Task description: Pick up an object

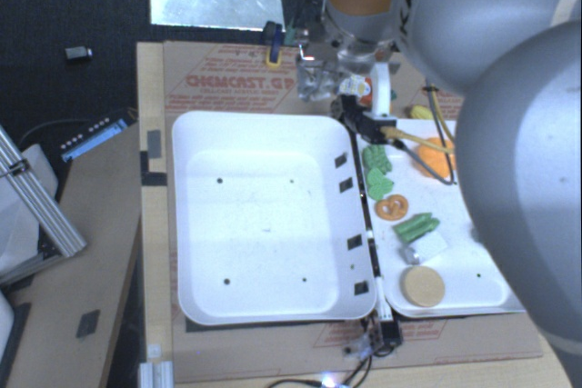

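The right bin [473,293] holds several small objects. A leafy green piece [376,172] lies near the divider, with a brown pretzel [392,207] below it. Further down come a green pod [417,225], a white block [427,245] and a round tan disc [424,285]. An orange object [436,161] and a yellow one [419,114] lie at the far end, partly under the arm. My gripper [353,92] hangs over the far left corner of the right bin, above the green piece. I see nothing clearly held in it.
The left bin [264,223] sits beside the right one, and a black divider strip [362,195] runs between them. The grey arm [509,104] covers the right bin's right side. A blue and yellow clamp [272,44] stands behind the bins.
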`<action>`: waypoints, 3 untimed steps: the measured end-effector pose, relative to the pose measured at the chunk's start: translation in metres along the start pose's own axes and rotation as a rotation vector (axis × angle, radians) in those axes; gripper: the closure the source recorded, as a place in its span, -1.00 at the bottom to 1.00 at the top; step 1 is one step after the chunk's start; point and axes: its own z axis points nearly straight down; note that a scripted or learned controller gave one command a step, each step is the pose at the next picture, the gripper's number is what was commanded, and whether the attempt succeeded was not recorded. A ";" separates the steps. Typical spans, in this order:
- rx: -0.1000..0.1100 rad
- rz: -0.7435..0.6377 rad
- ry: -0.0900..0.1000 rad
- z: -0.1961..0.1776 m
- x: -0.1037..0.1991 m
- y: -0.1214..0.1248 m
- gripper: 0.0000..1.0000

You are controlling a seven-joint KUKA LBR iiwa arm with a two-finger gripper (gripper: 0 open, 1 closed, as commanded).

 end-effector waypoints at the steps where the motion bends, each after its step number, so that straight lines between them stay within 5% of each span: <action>1: 0.013 0.001 -0.002 0.017 0.042 -0.044 1.00; 2: 0.013 0.002 -0.002 0.066 0.088 -0.049 1.00; 3: 0.004 0.002 0.000 0.042 0.108 0.000 1.00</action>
